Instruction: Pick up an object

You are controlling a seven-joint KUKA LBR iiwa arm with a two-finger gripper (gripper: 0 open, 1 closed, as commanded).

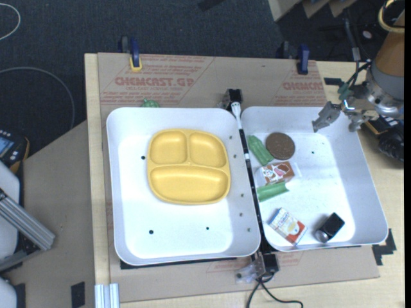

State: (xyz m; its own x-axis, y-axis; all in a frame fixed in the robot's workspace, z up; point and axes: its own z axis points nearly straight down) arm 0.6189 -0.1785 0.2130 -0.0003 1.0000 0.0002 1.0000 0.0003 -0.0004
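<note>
The end effector (339, 115) hangs over the far right corner of the right bin (359, 172), above the bin's bare white floor near its back rim; its two fingers (323, 119) are spread wide apart with nothing between them; the grey arm (385, 82) enters from the right edge of the desk (192, 76).

The things to pick lie in the right bin, mostly along its left side and near edge; a round brown disc (280, 145) sits toward the far left of the bin, just beside a green stick-shaped piece (259, 150) that lies tilted along the left wall; below them rests a small printed packet (278, 171) in red and white, and just under it a second green piece (270, 190), lying crosswise and touching the packet's lower edge (the exact overlap is hard to read); near the bin's front edge a small white box with coloured print (286, 226) lies tilted; to its right, near the front right corner, is a small black object (331, 226); all of these are well apart from the end effector.

The left bin (128, 204) holds a yellow divided plate (189, 166) with three compartments, set toward the far half of the bin, slightly right of centre; the two bins touch along the middle of the desk.
</note>
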